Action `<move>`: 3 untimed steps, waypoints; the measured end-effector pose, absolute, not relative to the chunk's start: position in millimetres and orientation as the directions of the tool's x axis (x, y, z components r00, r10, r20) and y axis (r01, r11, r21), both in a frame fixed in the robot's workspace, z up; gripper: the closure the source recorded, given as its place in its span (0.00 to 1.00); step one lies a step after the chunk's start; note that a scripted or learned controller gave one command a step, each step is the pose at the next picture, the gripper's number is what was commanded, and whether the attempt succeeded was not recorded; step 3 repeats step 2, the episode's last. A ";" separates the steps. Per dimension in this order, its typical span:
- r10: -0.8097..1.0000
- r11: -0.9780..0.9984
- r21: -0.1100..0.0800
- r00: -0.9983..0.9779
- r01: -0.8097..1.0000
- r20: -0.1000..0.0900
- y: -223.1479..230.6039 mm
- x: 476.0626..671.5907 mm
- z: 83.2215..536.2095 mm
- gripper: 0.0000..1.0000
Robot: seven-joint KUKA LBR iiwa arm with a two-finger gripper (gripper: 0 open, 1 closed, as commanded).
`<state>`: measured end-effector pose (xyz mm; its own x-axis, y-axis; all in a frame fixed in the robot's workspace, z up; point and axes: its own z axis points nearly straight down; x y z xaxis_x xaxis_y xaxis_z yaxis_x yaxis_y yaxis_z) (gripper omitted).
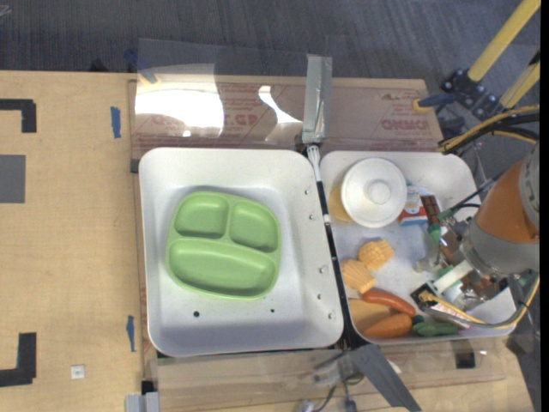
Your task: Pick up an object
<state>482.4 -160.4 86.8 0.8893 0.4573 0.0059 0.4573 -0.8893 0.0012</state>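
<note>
A: Where is the tool (442, 283) seen?
B: Low in the right bin (459, 177), by an orange carrot (390, 325). Its state cannot be told.

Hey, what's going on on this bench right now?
A robot arm is reaching from the right into the right bin, where its gripper is low among a pile of toy food. Near it lie a red pepper, an orange piece and two small yellowish pieces, with a white bowl further back. Nothing is visibly held yet. The left bin holds a green divided plate.
</note>
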 end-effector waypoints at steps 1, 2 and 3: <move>0.436 -0.900 0.004 0.900 0.436 0.006 -91.9 481.7 87.4 0.00; 0.435 -0.900 0.005 0.900 0.435 0.007 -92.4 482.3 97.9 1.00; 0.435 -0.900 0.005 0.900 0.435 0.007 -92.4 482.3 97.9 1.00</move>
